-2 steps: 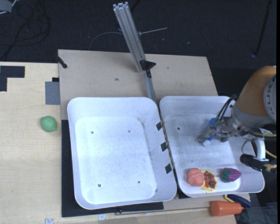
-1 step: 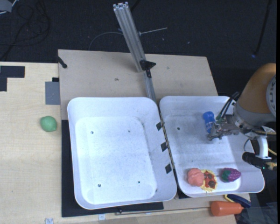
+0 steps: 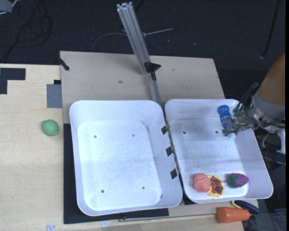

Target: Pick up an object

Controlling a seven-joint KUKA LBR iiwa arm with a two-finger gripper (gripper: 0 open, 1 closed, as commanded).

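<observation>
Gripper [image 3: 229,129] poised in the right bin [image 3: 207,148], just beside a blue object [image 3: 224,113]; whether it is clenched cannot be told.
Pink lump [image 3: 201,182], yellow-red piece [image 3: 216,186] and purple toy [image 3: 237,180] crowd the near wall; a green ball [image 3: 50,127] lies outside, left of the left bin [image 3: 115,158].

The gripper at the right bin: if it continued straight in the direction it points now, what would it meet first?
The gripper points down and leftward, beside the blue object. Going on, it would probably meet the bare floor of the right bin first, though depth is hard to judge.
</observation>
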